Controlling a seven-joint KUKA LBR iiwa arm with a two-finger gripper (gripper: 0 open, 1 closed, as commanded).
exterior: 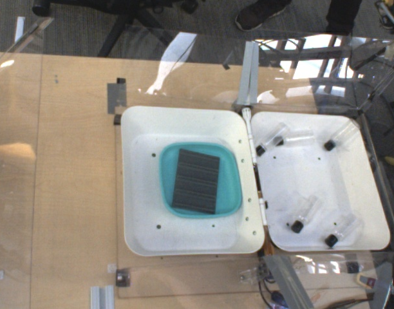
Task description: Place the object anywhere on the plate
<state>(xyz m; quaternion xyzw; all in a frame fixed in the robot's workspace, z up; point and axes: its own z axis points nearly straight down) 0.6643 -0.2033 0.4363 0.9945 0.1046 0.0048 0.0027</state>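
A teal square plate (230, 187) lies in the middle of the left white bin (139, 172). On it rests a dark grey ribbed rectangular object (196, 181), lying flat and turned slightly, wholly within the plate's rim.
The right white bin (313, 185) holds several clear plastic tubes with black caps, such as one near its upper left (272, 140) and one near its lower middle (302, 215). A metal divider post (249, 76) stands behind the bins. An office chair base (120, 5) and a person's shoe (261, 8) are beyond the bench.
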